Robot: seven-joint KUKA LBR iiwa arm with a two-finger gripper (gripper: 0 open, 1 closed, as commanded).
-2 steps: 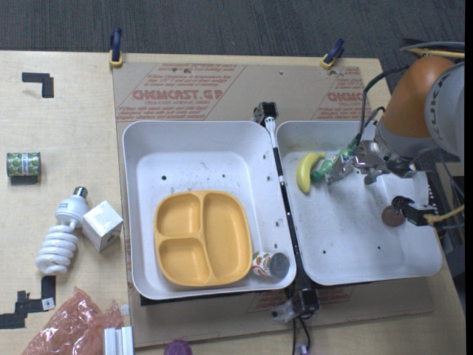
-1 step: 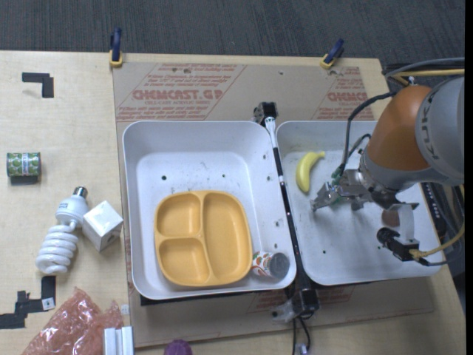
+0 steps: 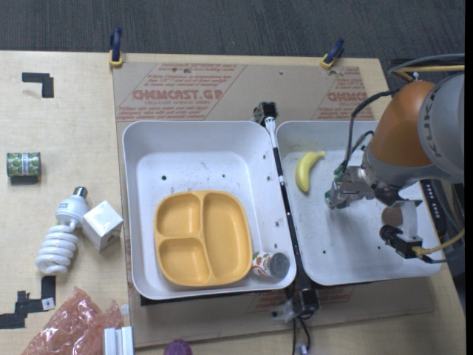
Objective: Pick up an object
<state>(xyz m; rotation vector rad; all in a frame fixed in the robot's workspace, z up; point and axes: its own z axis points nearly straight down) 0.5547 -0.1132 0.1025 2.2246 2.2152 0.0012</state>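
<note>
Low in the right bin (image 3: 414, 268) your gripper (image 3: 338, 196) hangs over bare floor; whether it holds anything, you cannot tell. The banana (image 3: 307, 169) lies just up-left of it, long axis running top-right to bottom-left.

Grey robot arm (image 3: 443, 117) with an orange band (image 3: 399, 135) above its wrist.

The arm's outer shell is smooth, rounded and light grey, and the orange band bulges like a glossy dome where it meets the wrist. Thin black cables (image 3: 362, 120) loop off the band's left side and run down toward the wrist. Below the band sits a small cluster of grey metal parts ending in the gripper (image 3: 338, 196), which is dark and narrow with a speck of green beside it. A black fitting (image 3: 399, 241) with a yellow cable (image 3: 440, 246) hangs under the arm.
</note>
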